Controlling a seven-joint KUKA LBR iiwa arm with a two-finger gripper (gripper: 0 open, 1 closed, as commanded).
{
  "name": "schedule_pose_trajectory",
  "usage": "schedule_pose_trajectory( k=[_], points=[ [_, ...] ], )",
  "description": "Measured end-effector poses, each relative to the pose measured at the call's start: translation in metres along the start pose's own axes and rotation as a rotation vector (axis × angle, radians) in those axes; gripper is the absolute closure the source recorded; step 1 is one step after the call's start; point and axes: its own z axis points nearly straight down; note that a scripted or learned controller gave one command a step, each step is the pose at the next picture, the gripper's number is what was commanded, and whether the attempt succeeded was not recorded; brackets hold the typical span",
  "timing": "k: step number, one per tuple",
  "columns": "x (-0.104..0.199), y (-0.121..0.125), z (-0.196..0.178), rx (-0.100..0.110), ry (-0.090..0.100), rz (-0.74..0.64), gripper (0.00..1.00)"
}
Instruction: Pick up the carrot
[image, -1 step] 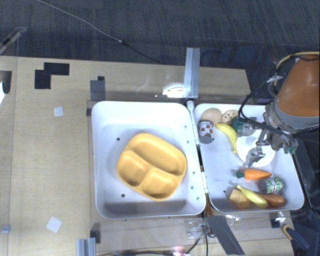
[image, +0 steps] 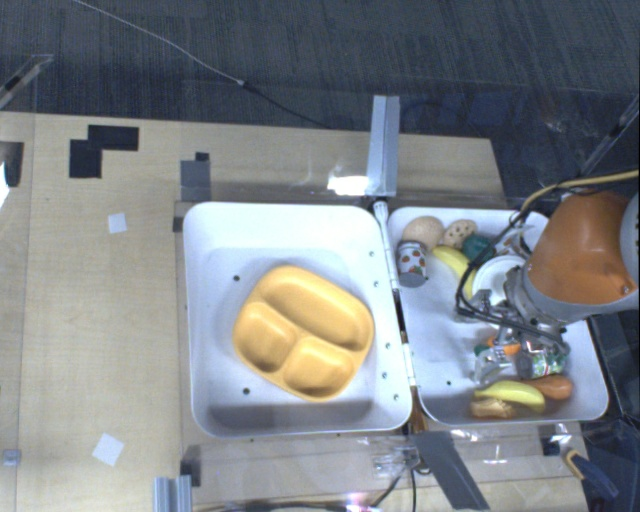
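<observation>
Honestly, I can't tell how the jaws (image: 515, 352) stand, low in the right-hand white bin (image: 440, 330) over the small orange carrot (image: 552, 387), which is crowded against a yellow banana (image: 515, 392), so I fear a grab catching the banana instead.

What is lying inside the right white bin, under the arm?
In the right bin, the gripper sits low over a cluster: a yellow banana, an orange carrot, a brown piece. More toy foods lie along the far wall. The arm covers the rest.
</observation>
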Motion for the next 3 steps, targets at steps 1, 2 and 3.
schedule_pose_trajectory(
  k=[1,2,3],
  points=[
    [-0.004,0.001,-0.013,0.002,-0.007,-0.009,1.0],
    [-0.03,0.013,-0.022,-0.003,0.008,-0.1,1.0],
    [-0.032,-0.039,-0.002,-0.004,0.013,-0.007,1.0]
  ],
)
